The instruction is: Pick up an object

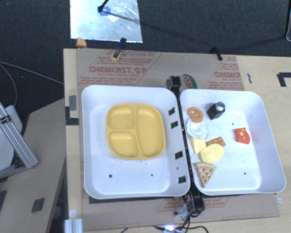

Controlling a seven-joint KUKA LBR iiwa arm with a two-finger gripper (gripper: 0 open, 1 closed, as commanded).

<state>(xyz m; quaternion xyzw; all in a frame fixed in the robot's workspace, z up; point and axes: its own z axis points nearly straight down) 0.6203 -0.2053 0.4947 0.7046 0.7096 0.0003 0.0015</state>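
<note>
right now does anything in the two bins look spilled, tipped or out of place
Nothing stands out. The yellow divided plate lies flat in the left bin. The toy food, among it a pretzel and a pizza slice, lies loose in the right bin.

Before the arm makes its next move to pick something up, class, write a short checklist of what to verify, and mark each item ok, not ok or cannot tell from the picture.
1. Objects present in right bin: ok.
2. Red piece stands apart from the others, easy target: ok.
3. Yellow slice free of neighbours: not ok, it touches the cracker and cheese.
4. Yellow tray sits flat in left bin: ok.
5. End effector open and ready: cannot tell.
</note>
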